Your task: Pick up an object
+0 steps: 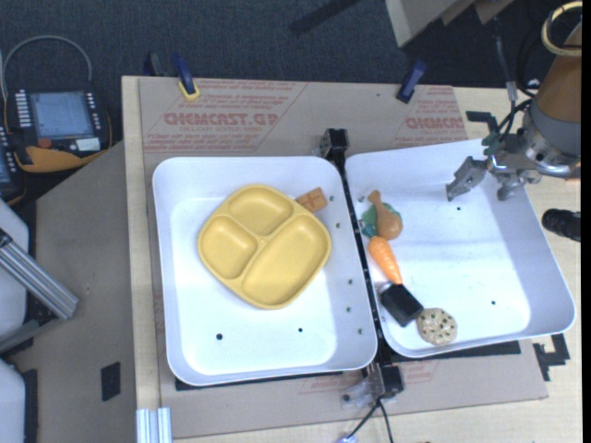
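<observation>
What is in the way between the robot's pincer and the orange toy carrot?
Nothing visible. The pincer hangs over the upper right part of the right shallow white bin. The orange toy carrot lies by that bin's left wall, and bare white floor stretches between them. A black block sits just below the carrot.

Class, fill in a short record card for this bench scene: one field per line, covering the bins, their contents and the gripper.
left bin: yellow divided plate, small brown block at the plate's far edge
right bin: toy carrot, green-and-tan toy, black block, cookie, all near its left wall
gripper: over the right bin's far right part, fingers apart, holding nothing
arm: enters from the right
</observation>
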`<state>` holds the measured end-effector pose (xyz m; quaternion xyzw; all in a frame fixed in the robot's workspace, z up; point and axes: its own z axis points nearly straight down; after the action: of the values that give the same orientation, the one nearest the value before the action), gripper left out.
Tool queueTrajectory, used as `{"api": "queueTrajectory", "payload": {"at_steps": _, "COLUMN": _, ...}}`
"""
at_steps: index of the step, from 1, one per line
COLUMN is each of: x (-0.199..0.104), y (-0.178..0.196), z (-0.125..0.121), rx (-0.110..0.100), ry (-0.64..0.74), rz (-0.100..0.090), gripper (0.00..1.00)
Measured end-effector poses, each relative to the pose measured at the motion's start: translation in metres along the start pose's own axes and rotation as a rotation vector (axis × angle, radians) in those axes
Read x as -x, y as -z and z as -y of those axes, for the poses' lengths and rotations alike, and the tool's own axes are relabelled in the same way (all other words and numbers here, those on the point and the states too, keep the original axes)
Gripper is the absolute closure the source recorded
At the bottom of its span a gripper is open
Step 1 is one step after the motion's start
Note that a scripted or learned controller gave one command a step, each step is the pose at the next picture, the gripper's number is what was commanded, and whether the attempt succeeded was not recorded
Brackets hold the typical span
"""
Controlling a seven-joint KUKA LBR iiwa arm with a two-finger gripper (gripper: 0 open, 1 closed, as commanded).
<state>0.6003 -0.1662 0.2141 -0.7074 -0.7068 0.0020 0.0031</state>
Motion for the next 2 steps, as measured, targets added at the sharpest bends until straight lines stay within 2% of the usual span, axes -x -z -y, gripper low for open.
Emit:
{"api": "queueTrajectory", "payload": {"at_steps": 1, "x": 0.000, "y": 0.003, "z": -0.002, "rx": 0.006, "ry": 0.001, "rz": 0.001, "gripper": 0.00}}
{"api": "queueTrajectory", "payload": {"at_steps": 2, "x": -0.006, "y": -0.041, "z": -0.007, "rx": 0.005, "ry": 0.002, "rz": 0.001, "gripper": 0.00}}
